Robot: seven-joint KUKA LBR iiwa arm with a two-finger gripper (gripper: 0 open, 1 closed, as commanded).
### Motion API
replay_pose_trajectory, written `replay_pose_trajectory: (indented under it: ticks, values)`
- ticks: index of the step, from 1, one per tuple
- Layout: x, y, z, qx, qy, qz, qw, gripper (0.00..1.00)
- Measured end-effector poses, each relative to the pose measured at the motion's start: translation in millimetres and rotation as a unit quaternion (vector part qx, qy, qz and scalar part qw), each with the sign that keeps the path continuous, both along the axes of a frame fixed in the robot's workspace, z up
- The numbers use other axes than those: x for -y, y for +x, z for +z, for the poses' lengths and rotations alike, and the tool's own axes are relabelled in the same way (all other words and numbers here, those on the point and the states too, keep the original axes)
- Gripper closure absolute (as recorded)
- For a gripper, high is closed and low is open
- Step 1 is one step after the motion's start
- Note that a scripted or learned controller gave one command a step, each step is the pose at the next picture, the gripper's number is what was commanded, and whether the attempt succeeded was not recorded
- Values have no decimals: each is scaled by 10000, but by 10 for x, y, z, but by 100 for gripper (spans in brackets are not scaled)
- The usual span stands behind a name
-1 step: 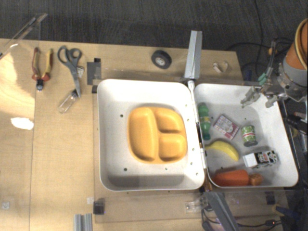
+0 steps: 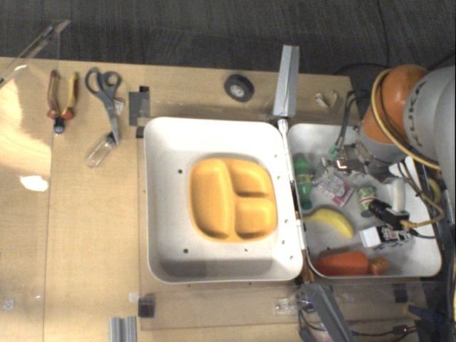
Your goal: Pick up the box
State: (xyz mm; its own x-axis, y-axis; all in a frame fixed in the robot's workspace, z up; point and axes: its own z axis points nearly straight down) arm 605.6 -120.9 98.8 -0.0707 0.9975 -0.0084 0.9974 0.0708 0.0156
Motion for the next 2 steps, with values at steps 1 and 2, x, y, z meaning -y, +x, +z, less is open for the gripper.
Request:
replay_pose_trajectory:
  ticks: [1, 2]
  values:
    - [-36, 19, 106, 15, 15, 28, 10000, 100]
    - [-546, 94, 1203, -44, 42, -728, 9973, 100]
